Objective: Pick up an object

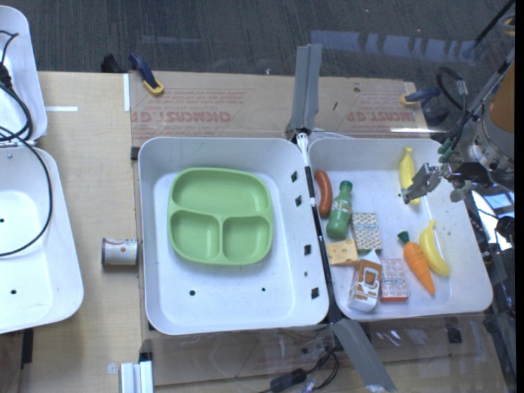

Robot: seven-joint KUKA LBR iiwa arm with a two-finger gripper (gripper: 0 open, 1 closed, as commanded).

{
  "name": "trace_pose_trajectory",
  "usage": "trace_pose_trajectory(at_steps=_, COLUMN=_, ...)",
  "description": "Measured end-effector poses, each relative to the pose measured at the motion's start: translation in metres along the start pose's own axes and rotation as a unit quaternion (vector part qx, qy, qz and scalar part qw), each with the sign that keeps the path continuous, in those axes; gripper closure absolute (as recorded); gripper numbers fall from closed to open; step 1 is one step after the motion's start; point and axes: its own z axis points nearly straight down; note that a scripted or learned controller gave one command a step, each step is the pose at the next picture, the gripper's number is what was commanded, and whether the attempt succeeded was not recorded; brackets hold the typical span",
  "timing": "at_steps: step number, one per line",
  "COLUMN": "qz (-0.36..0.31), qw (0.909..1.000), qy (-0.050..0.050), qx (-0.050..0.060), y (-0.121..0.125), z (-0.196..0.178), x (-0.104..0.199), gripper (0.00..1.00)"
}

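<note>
Bananas point(406, 168) and point(434, 248) sit in the right bin point(479, 301), 2 of them, with the gripper point(438, 182) hovering between. Can't tell its state, honestly.

Green tray point(219, 216): smooth matt plastic. Bins point(155, 244): white plastic, slight sheen. Bench point(90, 105): pale wood. Bananas point(434, 248): glossy plastic.

Right bin point(467, 301), as I see it: two bananas point(406, 167) point(434, 248), carrot point(419, 265), green bottle point(340, 211), sausage point(324, 191), cheese wedge point(343, 253), cracker point(366, 232), two small cartons point(365, 286) point(395, 281), all lying loose
</note>
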Motion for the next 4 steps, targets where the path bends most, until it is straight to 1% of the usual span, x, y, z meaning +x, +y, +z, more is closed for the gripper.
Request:
trace_pose_trajectory(at_steps=1, qz=-0.098, qw=0.9952, qy=0.0, qx=0.0, y=0.003, z=0.107, x=0.026, gripper=0.0)
trace_pose_trajectory(at_steps=2, qz=-0.09, qw=0.9959, qy=0.0, qx=-0.005, y=-0.039, z=0.18, x=-0.04, gripper=0.0)
trace_pose_trajectory(at_steps=3, qz=-0.09, qw=0.996, qy=0.002, qx=-0.005, y=-0.037, z=0.172, x=-0.038, gripper=1.0)
trace_pose_trajectory(at_steps=4, qz=-0.05, qw=0.9988, qy=0.0, qx=-0.001, y=-0.05, z=0.051, x=-0.008, gripper=1.0)
